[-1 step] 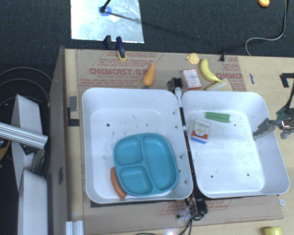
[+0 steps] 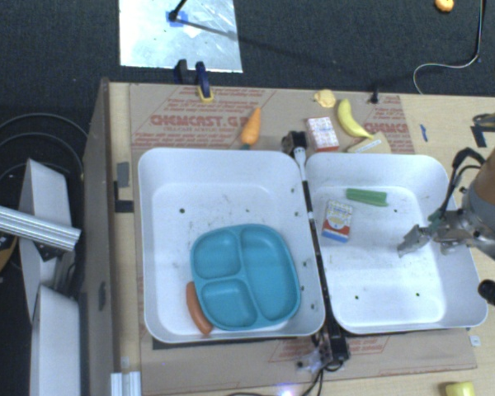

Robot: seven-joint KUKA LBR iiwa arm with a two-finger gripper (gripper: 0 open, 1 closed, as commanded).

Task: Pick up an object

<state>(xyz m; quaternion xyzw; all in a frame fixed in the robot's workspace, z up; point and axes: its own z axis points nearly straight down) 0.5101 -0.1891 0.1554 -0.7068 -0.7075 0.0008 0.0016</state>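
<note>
The right bin [image 2: 396, 308] holds a long green piece [image 2: 366, 195] near its far wall and a small white, blue and red carton [image 2: 337, 220] close to its left wall. My gripper [image 2: 429, 242] hangs over the right side of this bin, to the right of both objects and apart from them. It is open, with nothing between its fingers. The left bin [image 2: 169, 221] holds a blue divided plate [image 2: 245, 275] and an orange sausage [image 2: 197, 307] along the plate's left edge.
On the cardboard behind the bins lie a carrot [image 2: 250, 126], a small box [image 2: 322, 132], a banana [image 2: 349, 118] and a blue clamp [image 2: 200, 77]. A foil sheet [image 2: 180, 23] lies farther back. A black clip [image 2: 295, 143] sits where the bins meet.
</note>
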